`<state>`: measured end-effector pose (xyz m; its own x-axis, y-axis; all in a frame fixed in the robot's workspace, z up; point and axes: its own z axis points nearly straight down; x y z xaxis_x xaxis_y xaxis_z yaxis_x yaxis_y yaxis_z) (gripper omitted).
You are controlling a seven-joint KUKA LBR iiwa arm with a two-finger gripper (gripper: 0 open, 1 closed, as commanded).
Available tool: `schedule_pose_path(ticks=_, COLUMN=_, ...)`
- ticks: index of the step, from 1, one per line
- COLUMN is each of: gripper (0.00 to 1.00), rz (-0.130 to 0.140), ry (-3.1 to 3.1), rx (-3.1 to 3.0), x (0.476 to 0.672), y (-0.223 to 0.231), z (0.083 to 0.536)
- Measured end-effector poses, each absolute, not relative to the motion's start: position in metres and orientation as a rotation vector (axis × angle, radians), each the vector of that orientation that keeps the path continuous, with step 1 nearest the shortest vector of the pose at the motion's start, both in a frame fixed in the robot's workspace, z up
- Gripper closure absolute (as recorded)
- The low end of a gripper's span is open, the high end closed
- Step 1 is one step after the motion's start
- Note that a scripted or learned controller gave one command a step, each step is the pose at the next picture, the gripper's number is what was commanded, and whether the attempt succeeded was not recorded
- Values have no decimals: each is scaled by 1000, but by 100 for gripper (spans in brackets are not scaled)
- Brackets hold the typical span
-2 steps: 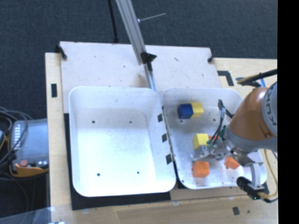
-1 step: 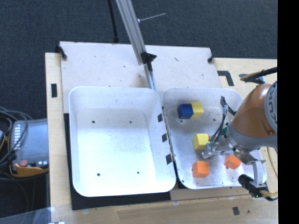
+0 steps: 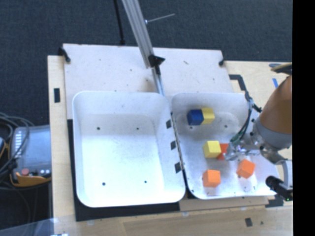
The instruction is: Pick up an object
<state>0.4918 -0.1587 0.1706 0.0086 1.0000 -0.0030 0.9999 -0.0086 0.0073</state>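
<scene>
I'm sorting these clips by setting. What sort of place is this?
Probably a robotics lab test bench: two white bins sit side by side on a wooden board, small coloured blocks such as the yellow one lie in the right bin, and a metal camera pole stands behind.

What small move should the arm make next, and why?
Probably a short descent, then close. The gripper hovers in the right bin beside the yellow cube, over a small red piece, and no object shows between its tips.

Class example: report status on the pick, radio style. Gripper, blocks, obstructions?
Gripper low in right bin, beside yellow block. Small red-orange piece at its tip; grasp unconfirmed. Orange blocks close by; blue block apart.
</scene>
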Motion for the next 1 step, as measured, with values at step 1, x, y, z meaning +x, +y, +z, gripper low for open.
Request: schedule_pose_path(ticks=1, gripper=100, rz=6, ry=2219, rx=2213, x=494, y=-160, z=225)
